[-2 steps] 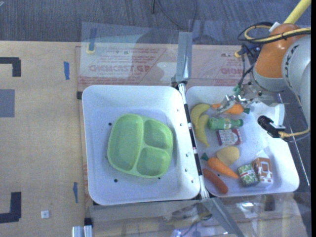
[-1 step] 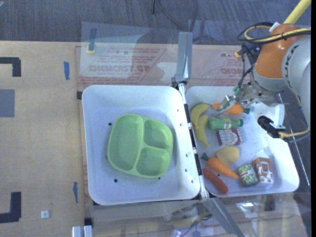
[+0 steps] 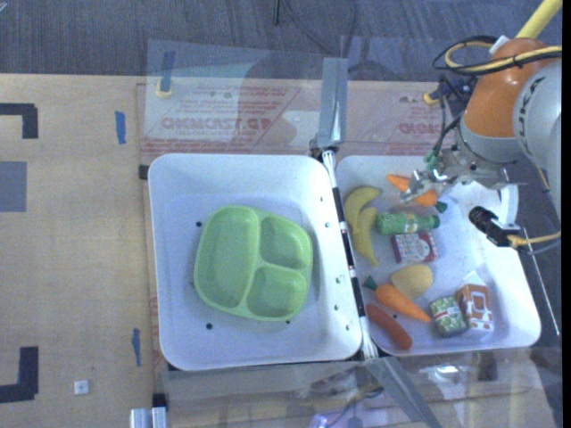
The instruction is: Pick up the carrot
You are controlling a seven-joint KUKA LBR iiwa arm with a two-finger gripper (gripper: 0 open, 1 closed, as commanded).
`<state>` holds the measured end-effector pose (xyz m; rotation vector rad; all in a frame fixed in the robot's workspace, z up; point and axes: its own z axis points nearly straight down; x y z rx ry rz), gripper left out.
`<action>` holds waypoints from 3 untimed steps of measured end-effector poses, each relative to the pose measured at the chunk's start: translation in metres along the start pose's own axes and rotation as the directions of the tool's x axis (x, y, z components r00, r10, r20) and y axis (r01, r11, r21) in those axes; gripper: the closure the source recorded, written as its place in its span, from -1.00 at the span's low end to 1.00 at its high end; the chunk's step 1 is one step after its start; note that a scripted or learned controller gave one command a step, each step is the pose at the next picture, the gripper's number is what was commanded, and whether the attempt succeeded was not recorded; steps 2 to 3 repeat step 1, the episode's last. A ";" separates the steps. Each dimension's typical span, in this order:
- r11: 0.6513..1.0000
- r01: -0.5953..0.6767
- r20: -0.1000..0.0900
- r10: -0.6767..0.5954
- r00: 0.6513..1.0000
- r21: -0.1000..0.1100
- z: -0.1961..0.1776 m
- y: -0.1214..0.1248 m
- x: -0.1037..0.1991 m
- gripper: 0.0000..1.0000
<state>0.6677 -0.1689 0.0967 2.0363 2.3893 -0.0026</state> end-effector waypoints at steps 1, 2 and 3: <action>0.996 -0.092 -0.002 0.092 0.996 -0.002 -0.101 -0.017 0.043 1.00; 0.996 -0.092 -0.002 0.092 0.996 -0.002 -0.101 -0.017 0.043 1.00; 0.996 -0.092 -0.002 0.092 0.996 -0.002 -0.101 -0.017 0.043 1.00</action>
